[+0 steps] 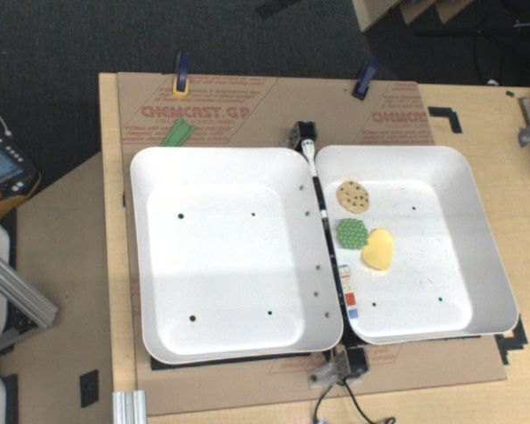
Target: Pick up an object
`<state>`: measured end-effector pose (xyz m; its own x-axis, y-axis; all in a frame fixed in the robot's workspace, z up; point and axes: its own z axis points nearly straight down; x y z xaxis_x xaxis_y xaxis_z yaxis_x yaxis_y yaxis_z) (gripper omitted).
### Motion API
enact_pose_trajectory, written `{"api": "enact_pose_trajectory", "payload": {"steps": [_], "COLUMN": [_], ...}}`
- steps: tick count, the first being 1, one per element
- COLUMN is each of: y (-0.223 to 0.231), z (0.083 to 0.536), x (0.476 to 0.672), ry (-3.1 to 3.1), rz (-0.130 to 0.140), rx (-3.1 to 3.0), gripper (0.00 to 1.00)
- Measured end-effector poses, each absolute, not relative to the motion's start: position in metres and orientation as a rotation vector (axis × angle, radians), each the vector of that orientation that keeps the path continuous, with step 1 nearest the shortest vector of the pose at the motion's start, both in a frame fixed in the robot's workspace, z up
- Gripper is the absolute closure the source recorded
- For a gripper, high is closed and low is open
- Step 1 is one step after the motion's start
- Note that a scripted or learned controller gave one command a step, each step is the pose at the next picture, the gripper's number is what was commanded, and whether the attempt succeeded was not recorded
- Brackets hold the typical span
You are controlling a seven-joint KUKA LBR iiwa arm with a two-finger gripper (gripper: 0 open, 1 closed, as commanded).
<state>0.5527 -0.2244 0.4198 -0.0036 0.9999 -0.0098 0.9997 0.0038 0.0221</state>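
Three small objects lie in the right bin (477, 237), near its left wall. A round tan cookie with dark chips (353, 196) is the farthest back. Just in front of it sits a green bumpy round piece (352, 233). A yellow rounded object (379, 250) touches the green piece on its right front side.
The left bin (159, 263) sits beside the right one on a brown cardboard sheet (247, 104). Two clamps (182, 73) (366, 78) hold the sheet's far edge. A green strip (177, 132) lies on the cardboard behind the left bin. A cable fitting (304, 135) sits between the bins.
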Motion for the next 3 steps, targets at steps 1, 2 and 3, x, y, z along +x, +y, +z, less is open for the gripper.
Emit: {"api": "enact_pose_trajectory", "payload": {"steps": [1, 2, 3], "y": [-0.212, -0.211, -0.113], "z": [0.545, 0.547, 0.398], "x": [0.476, 0.480, 0.497], "ry": [2.209, 2.216, 2.242], "rz": [0.013, 0.002, -0.010], "rx": [2.208, 2.213, 2.220], "gripper": [0.00, 1.00, 1.00]}}
